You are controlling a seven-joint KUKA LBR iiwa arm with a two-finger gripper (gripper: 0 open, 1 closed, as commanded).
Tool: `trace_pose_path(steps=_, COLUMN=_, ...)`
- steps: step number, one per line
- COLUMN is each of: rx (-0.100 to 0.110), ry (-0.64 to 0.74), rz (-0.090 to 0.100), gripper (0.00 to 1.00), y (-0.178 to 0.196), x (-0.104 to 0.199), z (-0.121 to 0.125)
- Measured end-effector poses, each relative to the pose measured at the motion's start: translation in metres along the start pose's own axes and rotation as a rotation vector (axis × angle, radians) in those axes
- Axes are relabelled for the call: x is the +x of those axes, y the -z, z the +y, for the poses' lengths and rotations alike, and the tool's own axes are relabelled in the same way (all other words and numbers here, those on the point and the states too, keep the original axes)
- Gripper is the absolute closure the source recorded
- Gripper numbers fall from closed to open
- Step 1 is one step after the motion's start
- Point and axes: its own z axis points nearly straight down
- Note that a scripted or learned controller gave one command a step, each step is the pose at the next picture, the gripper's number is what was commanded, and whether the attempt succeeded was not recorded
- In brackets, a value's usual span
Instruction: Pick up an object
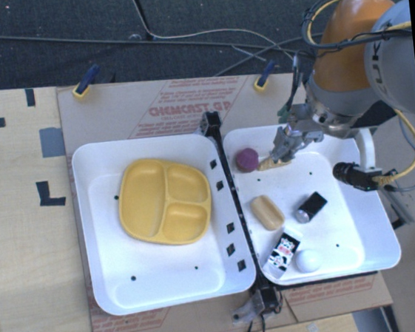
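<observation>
The right bin (366, 255) holds a purple ball (247, 158), a tan bread-shaped piece (267, 212), a small black block (312, 206), a black-and-white carton (284, 253) and a white ball (308, 260). My gripper (286, 148) hangs low over the bin's far side, just right of the purple ball. A small tan piece (268, 164) lies at its fingertips; whether it is gripped is unclear.
The left bin (109, 284) bears a yellow divided plate (164, 201). A black divider (228, 196) runs between the bins. Clamps (86, 81) and cables lie along the bench's far edge. The arm's orange band (347, 23) looms at the top right.
</observation>
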Motion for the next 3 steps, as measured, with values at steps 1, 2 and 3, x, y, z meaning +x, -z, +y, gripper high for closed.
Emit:
trace_pose_path(steps=1, rx=0.000, ry=0.002, rz=0.001, gripper=1.00, y=0.002, x=0.059, z=-0.015)
trace_pose_path(steps=2, rx=0.000, ry=0.003, rz=0.001, gripper=1.00, y=0.000, x=0.122, z=-0.019)
trace_pose_path(steps=3, rx=0.001, ry=0.001, rz=-0.001, gripper=1.00, y=-0.016, x=0.172, z=-0.033)
